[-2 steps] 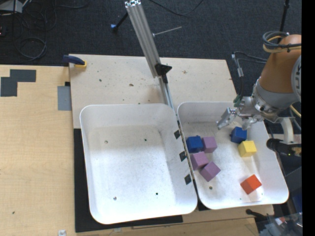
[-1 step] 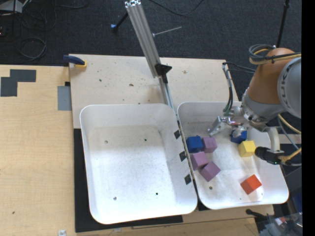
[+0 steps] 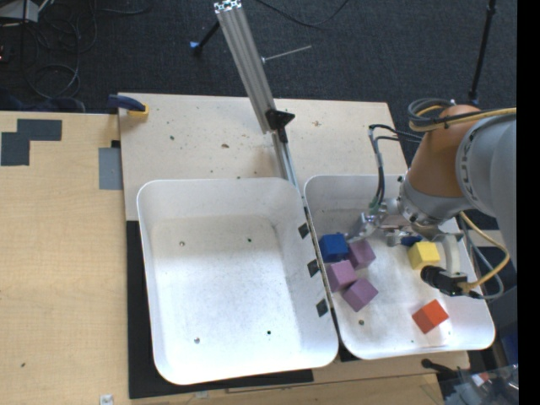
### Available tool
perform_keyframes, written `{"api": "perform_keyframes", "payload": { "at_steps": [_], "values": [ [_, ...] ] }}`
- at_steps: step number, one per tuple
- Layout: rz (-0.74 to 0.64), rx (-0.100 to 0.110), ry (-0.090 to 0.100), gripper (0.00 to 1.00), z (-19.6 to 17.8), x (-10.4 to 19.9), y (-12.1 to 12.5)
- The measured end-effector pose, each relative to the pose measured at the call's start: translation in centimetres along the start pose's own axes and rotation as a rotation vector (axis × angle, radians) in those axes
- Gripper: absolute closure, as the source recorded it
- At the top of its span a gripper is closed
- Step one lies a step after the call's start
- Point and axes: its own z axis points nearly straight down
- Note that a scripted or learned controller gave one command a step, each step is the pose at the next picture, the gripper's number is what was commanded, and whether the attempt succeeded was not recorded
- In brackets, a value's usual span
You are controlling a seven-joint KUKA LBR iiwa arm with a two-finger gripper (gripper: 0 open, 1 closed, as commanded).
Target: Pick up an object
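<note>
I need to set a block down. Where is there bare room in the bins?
The left bin floor is bare. In the right bin, free floor lies between the purple blocks and orange block; its middle is crowded.

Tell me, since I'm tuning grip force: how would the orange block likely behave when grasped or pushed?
The orange block looks like a rigid cube with flat faces, so it should slide, not roll. It seems small, probably light. It lies apart from the other blocks, so a push likely disturbs nothing.
</note>
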Motion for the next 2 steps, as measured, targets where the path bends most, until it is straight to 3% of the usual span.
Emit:
{"api": "perform_keyframes", "payload": {
  "at_steps": [1,2],
  "values": [
    [0.005,0.0,0.001,1.0,-1.2,-0.1,0.0],
    [0.0,-0.008,-0.001,1.0,-7.5,0.2,0.3]
  ]
}}
